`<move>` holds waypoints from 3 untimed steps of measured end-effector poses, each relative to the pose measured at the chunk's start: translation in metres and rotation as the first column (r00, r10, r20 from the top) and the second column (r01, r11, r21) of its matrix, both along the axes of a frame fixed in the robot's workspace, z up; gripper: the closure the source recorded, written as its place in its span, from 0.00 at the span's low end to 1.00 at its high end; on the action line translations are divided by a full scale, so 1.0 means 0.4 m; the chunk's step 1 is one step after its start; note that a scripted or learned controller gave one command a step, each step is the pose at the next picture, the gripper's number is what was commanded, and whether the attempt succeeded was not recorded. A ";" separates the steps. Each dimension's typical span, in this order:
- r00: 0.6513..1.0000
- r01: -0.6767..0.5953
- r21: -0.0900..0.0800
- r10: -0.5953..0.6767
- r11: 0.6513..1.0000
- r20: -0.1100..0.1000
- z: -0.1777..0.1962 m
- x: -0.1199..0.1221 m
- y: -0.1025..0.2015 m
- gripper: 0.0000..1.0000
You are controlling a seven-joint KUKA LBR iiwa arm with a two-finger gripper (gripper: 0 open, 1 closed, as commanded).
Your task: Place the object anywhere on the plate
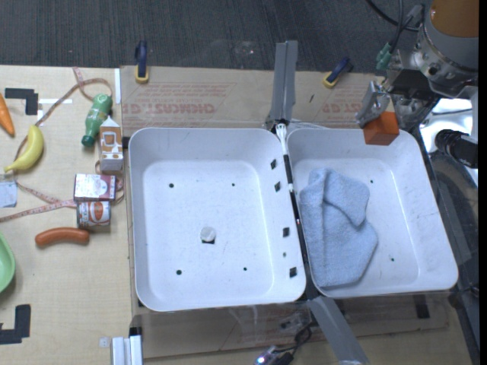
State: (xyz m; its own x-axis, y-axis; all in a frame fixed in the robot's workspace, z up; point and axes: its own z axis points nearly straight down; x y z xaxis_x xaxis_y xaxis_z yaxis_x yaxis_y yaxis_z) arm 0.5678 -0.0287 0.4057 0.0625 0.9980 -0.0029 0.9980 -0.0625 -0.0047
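My gripper (383, 112) is clamped on an orange block (380, 129), high over the far rim of the right bin (426, 226). I see no plate; the grey cloth (338, 230) lies below and nearer. The block looks squat, its long axis unclear.

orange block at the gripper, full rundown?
The orange block is a small, solid-looking cube with a matte orange-red surface, one face lit brighter than the others. It sits slightly tilted between the fingers of the gripper, raised over the back edge of the right bin, near that bin's far left corner. Only the gripper's fingers touch it. The grey-blue towel lies below and nearer the camera, apart from it.
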 end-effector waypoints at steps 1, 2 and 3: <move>0.997 0.080 0.000 -0.080 0.997 -0.001 -0.151 -0.156 -0.032 1.00; 0.996 0.088 0.000 -0.088 0.996 0.002 -0.112 -0.224 -0.197 1.00; 0.998 0.055 0.000 -0.055 0.998 0.002 -0.032 -0.169 -0.046 1.00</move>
State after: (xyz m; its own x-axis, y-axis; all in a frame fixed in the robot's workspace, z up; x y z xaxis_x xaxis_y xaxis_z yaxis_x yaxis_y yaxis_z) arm 0.5004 -0.0470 0.3931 0.1171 0.9931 -0.0022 0.9931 -0.1171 -0.0022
